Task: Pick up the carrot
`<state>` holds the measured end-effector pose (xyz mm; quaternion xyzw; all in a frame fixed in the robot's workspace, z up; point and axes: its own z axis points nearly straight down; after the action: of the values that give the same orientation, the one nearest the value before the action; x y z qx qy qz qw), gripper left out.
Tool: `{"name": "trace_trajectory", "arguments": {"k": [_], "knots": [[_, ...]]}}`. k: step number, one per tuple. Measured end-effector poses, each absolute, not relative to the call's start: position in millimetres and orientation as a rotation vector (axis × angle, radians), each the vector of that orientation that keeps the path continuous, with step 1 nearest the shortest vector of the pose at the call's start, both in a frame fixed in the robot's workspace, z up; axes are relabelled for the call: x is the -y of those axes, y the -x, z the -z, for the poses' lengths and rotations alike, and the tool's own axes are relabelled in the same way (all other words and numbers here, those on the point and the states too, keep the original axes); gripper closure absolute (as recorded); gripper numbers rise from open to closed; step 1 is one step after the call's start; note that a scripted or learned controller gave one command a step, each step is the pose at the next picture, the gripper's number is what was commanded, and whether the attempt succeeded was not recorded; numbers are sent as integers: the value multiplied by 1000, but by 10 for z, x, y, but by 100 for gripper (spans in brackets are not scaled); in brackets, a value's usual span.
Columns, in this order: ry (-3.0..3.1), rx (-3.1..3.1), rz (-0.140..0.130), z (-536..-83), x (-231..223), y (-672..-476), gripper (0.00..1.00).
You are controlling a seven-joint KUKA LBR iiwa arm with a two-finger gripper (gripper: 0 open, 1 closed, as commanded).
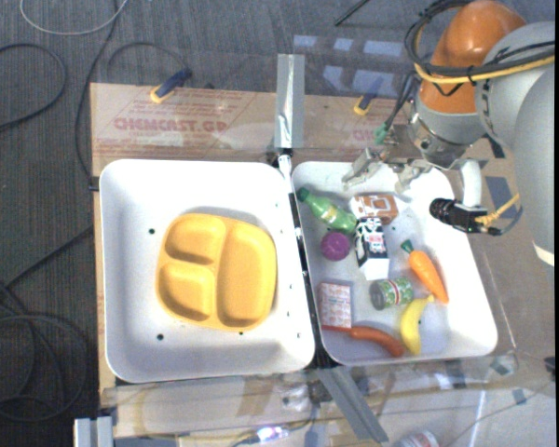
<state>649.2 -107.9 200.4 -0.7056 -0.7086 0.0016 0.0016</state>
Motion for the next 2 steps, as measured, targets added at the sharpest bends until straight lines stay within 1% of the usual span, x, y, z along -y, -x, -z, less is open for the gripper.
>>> {"name": "trace_trajectory", "arguments": {"k": [1,2], "knots": [[2099,2335,-6,-1757,1774,-5931,0],[2039,2386,-1,-1060,2103,-5691,0]]}}
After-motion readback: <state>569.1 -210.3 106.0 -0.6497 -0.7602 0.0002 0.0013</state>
